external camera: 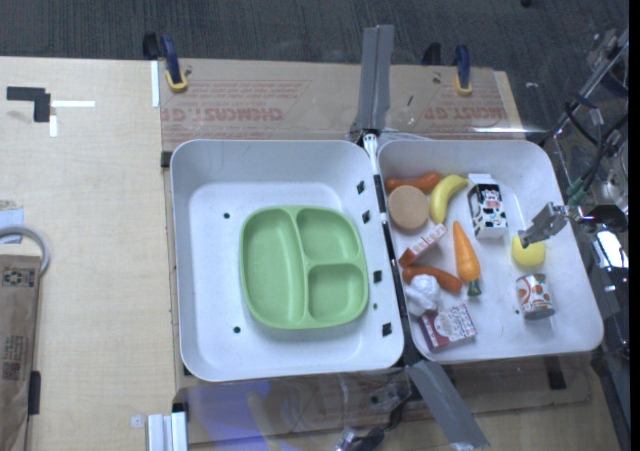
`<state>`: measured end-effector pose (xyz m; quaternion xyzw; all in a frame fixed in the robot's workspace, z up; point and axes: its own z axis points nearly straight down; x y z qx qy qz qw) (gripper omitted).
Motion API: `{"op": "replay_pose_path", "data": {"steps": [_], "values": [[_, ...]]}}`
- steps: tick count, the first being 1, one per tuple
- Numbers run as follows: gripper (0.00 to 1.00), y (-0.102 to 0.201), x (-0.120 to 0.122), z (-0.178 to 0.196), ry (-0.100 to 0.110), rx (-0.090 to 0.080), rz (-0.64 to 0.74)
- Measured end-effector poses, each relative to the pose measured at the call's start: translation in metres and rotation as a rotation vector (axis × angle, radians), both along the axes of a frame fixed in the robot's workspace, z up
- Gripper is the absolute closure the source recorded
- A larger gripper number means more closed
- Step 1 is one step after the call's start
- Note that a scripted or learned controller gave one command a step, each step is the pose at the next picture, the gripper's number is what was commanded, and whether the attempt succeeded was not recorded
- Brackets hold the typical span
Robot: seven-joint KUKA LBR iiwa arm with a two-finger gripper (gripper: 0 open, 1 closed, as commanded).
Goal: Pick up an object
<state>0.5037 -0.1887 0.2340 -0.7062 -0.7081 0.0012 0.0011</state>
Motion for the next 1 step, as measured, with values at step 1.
{"op": "replay_pose_path", "data": {"steps": [1], "values": [[0.0, 0.0305, -0.0249, 0.0848, -0.002, -0.002, -0.101]]}}
